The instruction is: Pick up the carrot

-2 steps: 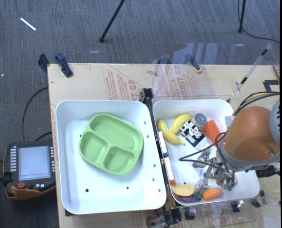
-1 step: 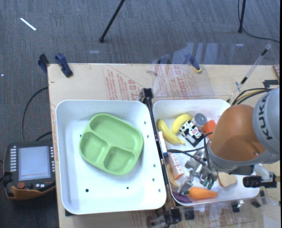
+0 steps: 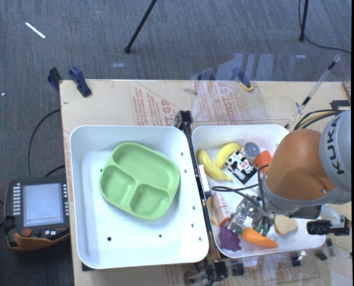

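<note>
Two white bins sit side by side on the bench.

Left bin (image 3: pixel 87 154): contains one green plate (image 3: pixel 140 180) with three compartments. The plate lies flat, turned at an angle to the bin walls, toward the bin's centre and far side. Nothing lies in its compartments.

Right bin (image 3: pixel 266 131): contains several small items.
- Two bananas (image 3: pixel 216 162) lie near the far-left part, one curved beside the other.
- A black-and-white block (image 3: pixel 242 164) lies just right of the bananas.
- A grey round item (image 3: pixel 251 149) and an orange-red item (image 3: pixel 264 158) lie just beyond the block, partly behind the arm.
- A purple item (image 3: pixel 229 238) lies near the front wall.
- The carrot (image 3: pixel 258 238) lies at the front of the bin, just right of the purple item, pointing right.
- A slice of bread (image 3: pixel 285 224) lies just right of the carrot.

The arm (image 3: pixel 302 165) covers the right half of this bin. The gripper (image 3: pixel 250 217) is low over the bin's front area, directly above and close to the carrot's left end. Contact with the carrot cannot be confirmed. The position of the jaws, apart or together, cannot be determined; wiring and the wrist obscure them.
</note>
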Controlling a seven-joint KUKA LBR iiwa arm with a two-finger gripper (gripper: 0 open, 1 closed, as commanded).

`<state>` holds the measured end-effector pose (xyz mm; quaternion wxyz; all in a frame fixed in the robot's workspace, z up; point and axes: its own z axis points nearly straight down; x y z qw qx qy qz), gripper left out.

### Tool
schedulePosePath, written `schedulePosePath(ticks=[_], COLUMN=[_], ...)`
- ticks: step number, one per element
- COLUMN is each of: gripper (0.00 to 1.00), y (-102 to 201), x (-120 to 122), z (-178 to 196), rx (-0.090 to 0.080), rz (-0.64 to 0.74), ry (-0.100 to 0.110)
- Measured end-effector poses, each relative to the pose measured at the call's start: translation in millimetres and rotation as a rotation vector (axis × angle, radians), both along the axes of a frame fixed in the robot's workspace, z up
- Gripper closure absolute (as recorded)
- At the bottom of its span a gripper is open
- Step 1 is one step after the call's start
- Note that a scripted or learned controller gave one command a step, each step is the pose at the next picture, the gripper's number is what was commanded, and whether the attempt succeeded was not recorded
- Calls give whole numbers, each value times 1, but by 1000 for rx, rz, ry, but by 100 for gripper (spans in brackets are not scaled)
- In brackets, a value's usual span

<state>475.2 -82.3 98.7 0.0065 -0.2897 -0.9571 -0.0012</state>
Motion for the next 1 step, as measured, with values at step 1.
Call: schedulePosePath(ticks=[1], gripper=[100], y=[61], x=[3], z=[89], rx=[-4], rz=[89], ry=[-13])
